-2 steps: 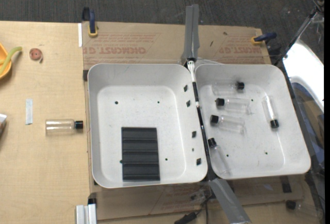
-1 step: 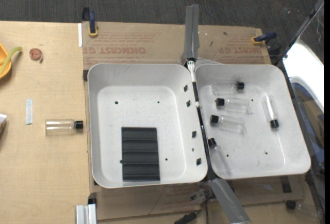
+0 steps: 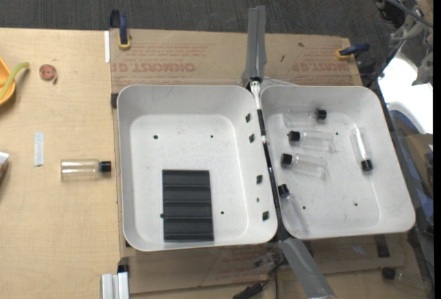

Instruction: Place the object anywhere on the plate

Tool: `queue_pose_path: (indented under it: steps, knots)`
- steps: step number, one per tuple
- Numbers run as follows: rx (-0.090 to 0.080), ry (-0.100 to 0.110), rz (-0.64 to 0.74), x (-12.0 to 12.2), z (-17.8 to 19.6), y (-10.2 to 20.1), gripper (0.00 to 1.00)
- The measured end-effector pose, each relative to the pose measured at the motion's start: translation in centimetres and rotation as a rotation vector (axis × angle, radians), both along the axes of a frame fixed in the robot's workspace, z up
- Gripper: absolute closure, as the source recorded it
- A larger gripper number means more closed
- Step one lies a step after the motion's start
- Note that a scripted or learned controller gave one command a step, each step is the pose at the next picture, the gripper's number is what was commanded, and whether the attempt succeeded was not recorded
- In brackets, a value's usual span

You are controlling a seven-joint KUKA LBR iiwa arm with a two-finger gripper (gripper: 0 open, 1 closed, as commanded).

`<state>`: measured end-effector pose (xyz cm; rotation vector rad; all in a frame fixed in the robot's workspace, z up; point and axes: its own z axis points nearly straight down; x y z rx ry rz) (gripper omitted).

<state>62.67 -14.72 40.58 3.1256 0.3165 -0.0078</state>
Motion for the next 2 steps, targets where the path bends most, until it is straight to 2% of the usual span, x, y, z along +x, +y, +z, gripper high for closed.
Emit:
queue_pose_path:
  steps: [1, 2]
  knots:
    - [-0.001, -0.002, -0.003, 1.9, 3.4, 14.1, 0.0]
    - [-0.001, 0.0, -0.004, -0.7, 3.4, 8.0, 0.0]
